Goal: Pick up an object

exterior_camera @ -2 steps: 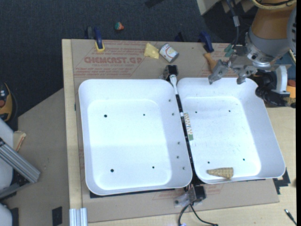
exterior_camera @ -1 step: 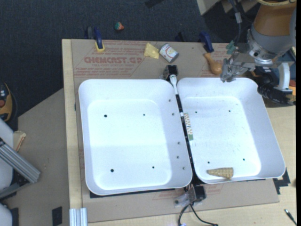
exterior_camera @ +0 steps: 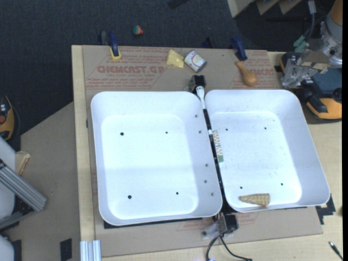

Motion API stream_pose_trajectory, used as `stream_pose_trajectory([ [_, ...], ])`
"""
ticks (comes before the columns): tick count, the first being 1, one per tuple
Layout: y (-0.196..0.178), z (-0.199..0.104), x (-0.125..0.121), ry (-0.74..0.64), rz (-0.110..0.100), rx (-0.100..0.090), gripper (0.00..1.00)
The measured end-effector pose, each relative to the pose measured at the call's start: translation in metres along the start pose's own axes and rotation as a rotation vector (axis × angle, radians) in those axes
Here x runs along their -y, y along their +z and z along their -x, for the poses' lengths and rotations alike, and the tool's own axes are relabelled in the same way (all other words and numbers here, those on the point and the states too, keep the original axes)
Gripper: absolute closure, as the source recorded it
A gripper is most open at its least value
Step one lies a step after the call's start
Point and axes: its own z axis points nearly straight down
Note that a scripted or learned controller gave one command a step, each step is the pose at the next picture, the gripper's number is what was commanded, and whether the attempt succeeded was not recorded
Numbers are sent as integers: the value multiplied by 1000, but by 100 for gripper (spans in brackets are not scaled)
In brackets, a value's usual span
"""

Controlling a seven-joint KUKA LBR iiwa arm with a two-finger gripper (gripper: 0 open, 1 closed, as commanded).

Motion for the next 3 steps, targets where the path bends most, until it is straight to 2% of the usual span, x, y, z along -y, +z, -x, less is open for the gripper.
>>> stream_pose_trajectory([
  [1,52,-72,-47,-8,-4,-3,100],
  [2,-83,-117,-48,-9,12,-3,100],
  [3,41,-191,-44,-9,-18,-4,100],
])
